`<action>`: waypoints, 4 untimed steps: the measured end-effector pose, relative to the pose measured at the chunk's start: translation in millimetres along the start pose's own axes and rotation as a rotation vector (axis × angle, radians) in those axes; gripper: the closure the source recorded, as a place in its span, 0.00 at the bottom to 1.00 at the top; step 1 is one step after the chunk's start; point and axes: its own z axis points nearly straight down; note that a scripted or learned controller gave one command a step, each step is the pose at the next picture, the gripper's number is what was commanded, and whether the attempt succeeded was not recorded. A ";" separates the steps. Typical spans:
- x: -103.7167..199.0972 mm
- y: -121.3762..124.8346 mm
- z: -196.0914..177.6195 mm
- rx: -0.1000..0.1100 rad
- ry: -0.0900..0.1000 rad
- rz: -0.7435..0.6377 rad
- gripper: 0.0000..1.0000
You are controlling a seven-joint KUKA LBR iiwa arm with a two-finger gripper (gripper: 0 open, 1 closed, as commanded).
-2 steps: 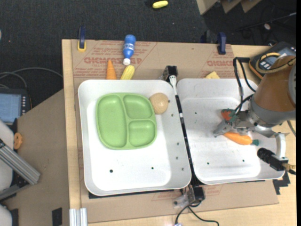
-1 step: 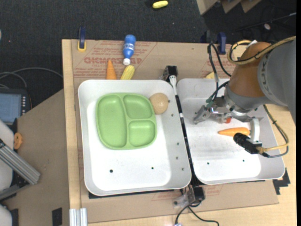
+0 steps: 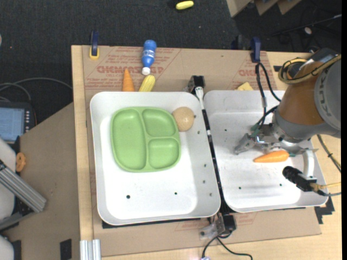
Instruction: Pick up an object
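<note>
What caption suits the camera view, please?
Gripper beside a carrot in the right bin; green divided plate in the left bin.

Even, bright overhead light with soft shadows.

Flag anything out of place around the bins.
Four things lie outside the bins. A blue-and-white bottle, an orange piece and a yellow piece sit on the bench just behind the left bin. Another yellow object lies on the dark floor beyond.
</note>
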 end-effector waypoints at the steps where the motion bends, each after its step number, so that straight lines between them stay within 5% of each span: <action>1: -23.1 -49.7 0.3 0.001 0.000 0.001 0.00; 2: 12.8 3.7 -0.3 -0.010 -0.003 -0.008 0.00; 3: -69.7 -21.5 -38.9 -0.010 -0.008 0.004 0.00; 4: -44.2 -52.7 2.4 0.002 0.002 -0.003 0.00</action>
